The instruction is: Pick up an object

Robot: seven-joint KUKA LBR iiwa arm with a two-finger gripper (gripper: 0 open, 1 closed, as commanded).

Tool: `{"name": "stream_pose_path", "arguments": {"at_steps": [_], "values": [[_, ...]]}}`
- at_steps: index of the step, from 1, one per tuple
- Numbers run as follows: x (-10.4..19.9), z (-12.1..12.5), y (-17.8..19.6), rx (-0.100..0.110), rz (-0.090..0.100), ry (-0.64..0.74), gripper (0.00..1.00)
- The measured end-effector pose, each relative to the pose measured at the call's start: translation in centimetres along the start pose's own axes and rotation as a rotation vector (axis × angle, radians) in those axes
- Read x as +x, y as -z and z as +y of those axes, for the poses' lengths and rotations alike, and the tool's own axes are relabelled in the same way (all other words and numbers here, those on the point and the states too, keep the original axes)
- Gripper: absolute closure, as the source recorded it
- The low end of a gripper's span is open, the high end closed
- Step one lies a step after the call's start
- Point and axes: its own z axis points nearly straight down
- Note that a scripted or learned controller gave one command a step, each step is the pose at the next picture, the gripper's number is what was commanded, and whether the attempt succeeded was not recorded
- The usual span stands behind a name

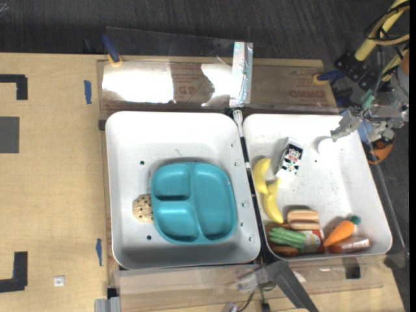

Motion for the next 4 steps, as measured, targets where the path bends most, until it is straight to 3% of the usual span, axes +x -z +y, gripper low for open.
{"name": "stream_pose_path", "arguments": {"at_steps": [1,2,3,4], "values": [[-4.1,1.0,3.6,-0.005,-0.003,0.058,0.00],[3.2,1.2,4.8,-0.002,0.000,0.182,0.00],[4.6,-3.3,-10.8,0.006,0.003,0.384,0.00],[10.8,2.7,-7.7,-0.006,-0.002,0.534,0.00]]}}
